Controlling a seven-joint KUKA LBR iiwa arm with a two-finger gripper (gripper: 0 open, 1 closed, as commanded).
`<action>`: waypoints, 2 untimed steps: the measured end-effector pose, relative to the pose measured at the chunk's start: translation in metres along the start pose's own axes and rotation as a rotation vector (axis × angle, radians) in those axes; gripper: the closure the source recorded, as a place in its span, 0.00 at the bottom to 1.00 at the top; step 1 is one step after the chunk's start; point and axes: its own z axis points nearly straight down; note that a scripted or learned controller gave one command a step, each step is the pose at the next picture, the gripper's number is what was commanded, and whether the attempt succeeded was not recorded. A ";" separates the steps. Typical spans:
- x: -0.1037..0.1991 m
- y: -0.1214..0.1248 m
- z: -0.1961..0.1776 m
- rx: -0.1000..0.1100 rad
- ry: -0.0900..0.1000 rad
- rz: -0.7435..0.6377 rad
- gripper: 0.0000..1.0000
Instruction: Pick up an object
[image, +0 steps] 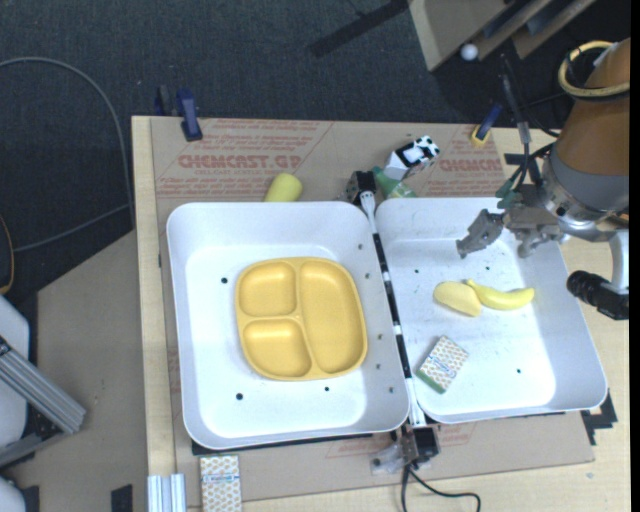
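The bench (120, 300), a brown board printed with red lettering, spans most of the view and bears two shallow white bins side by side. The left bin (200, 400) sits toward nine o'clock of centre and holds a yellow divided plate (300, 318) with three compartments, lying flat near the bin's middle. The right bin (560, 370) sits toward three o'clock.

The arm (597, 135), grey with an orange band, comes in at about two o'clock and hangs over the upper part of the right bin. Its gripper (500, 230) points toward nine o'clock; one dark finger shows clearly at its left end, but whether the pincer is apart or together I cannot tell. Nothing is seen between the fingers.

In the right bin, at about six o'clock from the gripper and apart from it, lies a yellow banana (503, 296), touching a paler yellow lemon-like piece (456, 298) at its nine o'clock side. At about seven o'clock from these, well apart, lies a small patterned packet (443, 362), tilted, near the bin's left wall.

Outside the bins, at twelve o'clock of the left bin, a small yellow object (283, 187) rests on the board. At twelve o'clock of the seam between the bins sits a black-and-white toy (415, 154). A blue clamp (187, 115) grips the board's far edge at eleven o'clock
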 end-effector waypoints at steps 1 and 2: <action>-0.010 0.018 0.106 0.001 0.000 0.001 0.00; -0.010 0.005 0.150 0.001 0.001 0.000 0.00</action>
